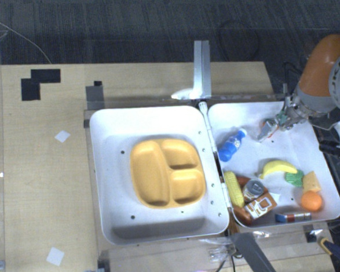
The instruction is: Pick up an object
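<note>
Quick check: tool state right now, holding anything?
Tool: cannot be told; it sits low over the right bin, near the blue bottle.

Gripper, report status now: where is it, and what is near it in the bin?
Gripper low in right bin's far corner, nothing seen between its fingers. Blue bottle nearest, banana beyond. Yellow tray in left bin.

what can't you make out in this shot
- Gripper, camera view: too small and blurred to tell open or shut, or whether it touches anything.
- Marker, right bin: label too small to read.
- Small can: print unreadable.
- Arm: cut off by the right edge.
</note>
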You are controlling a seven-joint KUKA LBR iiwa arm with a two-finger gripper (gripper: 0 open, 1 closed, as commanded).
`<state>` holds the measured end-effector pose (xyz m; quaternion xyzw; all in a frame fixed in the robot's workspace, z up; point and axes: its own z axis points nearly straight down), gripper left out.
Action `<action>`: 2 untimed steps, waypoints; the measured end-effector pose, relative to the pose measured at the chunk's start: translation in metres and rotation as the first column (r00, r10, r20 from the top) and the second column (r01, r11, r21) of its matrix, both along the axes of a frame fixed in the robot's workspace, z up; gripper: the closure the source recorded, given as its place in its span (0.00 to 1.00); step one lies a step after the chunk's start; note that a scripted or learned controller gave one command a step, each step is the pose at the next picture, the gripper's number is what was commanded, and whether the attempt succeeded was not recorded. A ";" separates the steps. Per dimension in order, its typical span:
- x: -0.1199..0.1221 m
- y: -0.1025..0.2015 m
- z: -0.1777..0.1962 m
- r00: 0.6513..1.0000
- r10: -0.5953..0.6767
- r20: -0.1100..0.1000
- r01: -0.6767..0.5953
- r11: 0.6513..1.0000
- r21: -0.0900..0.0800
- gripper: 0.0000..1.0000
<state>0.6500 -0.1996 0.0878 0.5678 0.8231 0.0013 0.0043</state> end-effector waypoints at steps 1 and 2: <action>0.003 0.001 0.014 1.000 0.006 0.007 -0.006 1.000 -0.002 1.00; 0.013 -0.009 0.000 0.999 -0.004 -0.038 0.004 1.000 0.007 1.00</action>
